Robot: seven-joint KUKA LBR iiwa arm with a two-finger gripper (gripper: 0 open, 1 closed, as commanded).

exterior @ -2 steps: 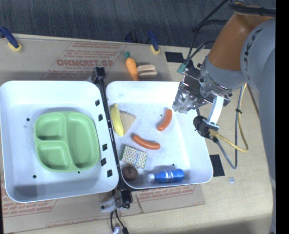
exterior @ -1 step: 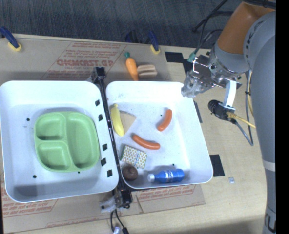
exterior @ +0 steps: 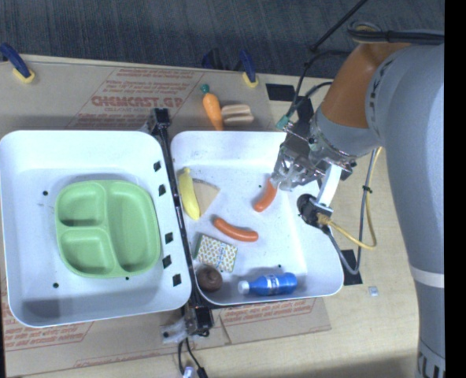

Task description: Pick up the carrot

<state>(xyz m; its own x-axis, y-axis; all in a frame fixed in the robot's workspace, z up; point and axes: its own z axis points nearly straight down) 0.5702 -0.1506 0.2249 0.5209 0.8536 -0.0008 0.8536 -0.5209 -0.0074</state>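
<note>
Carrot (exterior: 264, 198) touching claw (exterior: 283, 181), lower left

Landmark: we place everything against the right bin (exterior: 319, 270).
Gripper (exterior: 284, 181): we see it over the right bin's upper right part, its tip touching the top end of a small carrot (exterior: 263, 198) that lies inside the bin.
Second carrot (exterior: 212, 109): outside the right bin, just beyond its far rim, beside a sandwich (exterior: 237, 115).
Banana (exterior: 188, 194): inside the right bin, along its left wall.
Sausage (exterior: 235, 230): near the right bin's middle.
Blue bottle (exterior: 269, 283): lying by the right bin's near rim.
Green divided plate (exterior: 107, 227): in the left bin (exterior: 20, 152), left of the right bin.
</note>
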